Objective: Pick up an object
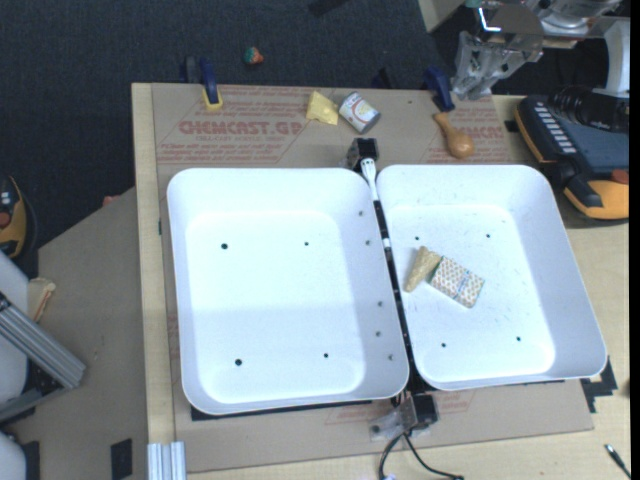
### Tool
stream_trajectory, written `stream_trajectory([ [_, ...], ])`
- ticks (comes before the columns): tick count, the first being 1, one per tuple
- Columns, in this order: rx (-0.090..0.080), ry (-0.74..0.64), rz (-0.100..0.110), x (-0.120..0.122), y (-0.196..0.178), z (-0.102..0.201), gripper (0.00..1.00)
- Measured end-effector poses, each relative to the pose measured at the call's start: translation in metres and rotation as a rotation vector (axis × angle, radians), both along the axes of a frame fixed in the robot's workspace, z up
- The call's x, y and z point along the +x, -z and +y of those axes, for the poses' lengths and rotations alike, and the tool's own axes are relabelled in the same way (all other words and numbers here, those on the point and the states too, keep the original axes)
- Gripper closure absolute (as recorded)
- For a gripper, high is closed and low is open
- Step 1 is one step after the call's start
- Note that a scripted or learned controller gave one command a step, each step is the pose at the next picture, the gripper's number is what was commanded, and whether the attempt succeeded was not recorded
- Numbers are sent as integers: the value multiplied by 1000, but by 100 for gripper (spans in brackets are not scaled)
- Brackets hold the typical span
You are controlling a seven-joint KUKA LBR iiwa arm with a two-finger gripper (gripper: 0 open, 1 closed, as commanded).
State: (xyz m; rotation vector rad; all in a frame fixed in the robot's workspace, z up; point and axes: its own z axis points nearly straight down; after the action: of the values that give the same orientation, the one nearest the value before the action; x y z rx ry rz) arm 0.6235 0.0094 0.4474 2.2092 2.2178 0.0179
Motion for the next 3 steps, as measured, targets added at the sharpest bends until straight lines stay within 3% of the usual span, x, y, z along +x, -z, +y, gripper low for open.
stream_trajectory([
  [1,-2,14,13,-82,-29,-80,100],
  [2,2,-2,31,-139,81,-16,100],
  [3,4,-3,-7,-144,-98,27,100],
])
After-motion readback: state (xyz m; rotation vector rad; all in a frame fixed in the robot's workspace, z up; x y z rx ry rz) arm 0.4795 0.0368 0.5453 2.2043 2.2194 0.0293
